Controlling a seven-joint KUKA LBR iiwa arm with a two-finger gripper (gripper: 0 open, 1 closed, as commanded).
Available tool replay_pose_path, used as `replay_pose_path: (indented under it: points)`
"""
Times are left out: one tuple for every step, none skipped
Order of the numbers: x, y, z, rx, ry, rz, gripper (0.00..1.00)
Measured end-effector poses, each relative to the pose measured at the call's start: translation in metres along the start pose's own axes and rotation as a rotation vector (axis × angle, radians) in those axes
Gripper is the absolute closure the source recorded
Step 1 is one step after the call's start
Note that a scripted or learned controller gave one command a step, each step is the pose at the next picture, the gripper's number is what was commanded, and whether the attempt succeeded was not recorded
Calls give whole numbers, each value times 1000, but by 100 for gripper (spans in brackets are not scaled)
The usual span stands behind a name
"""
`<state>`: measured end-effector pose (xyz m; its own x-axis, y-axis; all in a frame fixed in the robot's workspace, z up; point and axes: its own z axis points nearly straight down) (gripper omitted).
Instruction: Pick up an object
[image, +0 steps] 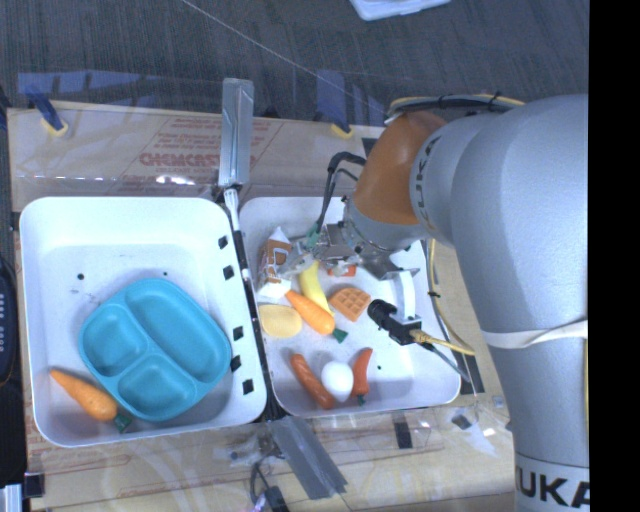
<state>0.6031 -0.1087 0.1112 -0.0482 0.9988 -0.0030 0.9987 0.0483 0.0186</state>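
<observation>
Left bin (40, 230) — blue tray (155, 347), carrot (84, 394)

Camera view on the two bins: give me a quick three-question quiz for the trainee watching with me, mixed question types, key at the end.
1. True or false: the blue divided plate lies in the left bin.
2. Multiple choice: what lies beside the blue divided plate in the left bin? A) a white egg B) an orange carrot C) a waffle.
3. Fill in: in the right bin, the white egg rests between a sausage and a red ____.

Key:
1. True.
2. B; the carrot lies at the plate's lower left corner.
3. Chili pepper. The tool sits over the banana at the right bin's far end.
</observation>
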Motion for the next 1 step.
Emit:
replay_pose_path:
  points:
    - [3, -10, 3, -17, -5, -149, 0]
